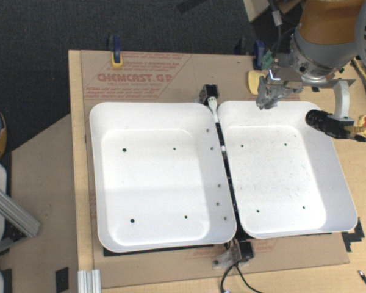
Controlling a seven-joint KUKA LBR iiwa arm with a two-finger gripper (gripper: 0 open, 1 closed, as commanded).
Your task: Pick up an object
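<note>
In the camera view, the arm (329, 23) is reaching in from the upper right, its orange band showing above the grey wrist. The gripper (267, 99) is hanging over the far rim of the right bin (293, 176), near its far left corner. Nothing is showing between its tips; whether it is wide or narrow I cannot tell. No loose object is lying in the right bin or the left bin (158, 176). Both bins are sitting side by side on a board (140, 75).
</note>
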